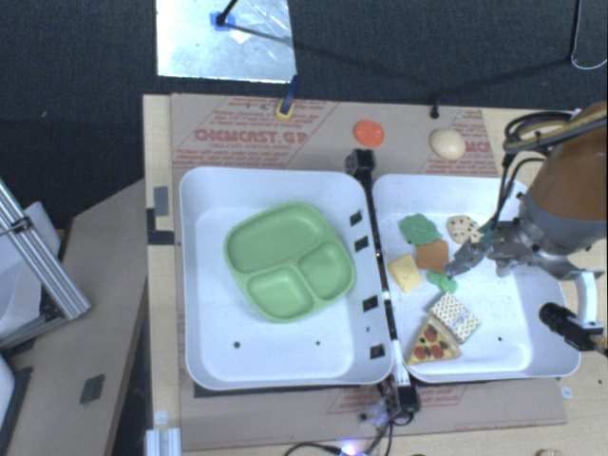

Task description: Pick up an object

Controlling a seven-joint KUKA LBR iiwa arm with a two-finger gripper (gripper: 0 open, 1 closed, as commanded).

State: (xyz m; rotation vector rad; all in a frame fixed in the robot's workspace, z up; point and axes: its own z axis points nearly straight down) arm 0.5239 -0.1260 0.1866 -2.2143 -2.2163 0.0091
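The right bin (503, 345) holds several toy foods: a green leaf (418, 227), a speckled cookie (463, 227), a brown block (433, 255), a yellow cheese wedge (406, 274), a small green piece (442, 279), a patterned cracker (455, 316) and a pizza slice (434, 343). My gripper (465, 258) reaches in from the right and hangs low over the middle of this bin. Its tip is just right of the brown block and above the small green piece. Nothing is visibly held.
A green divided plate (288, 260) lies in the left bin (204, 340). An orange disc (369, 134) and a beige egg (447, 143) rest on the cardboard behind the bins. A black divider (373, 255) runs between the bins.
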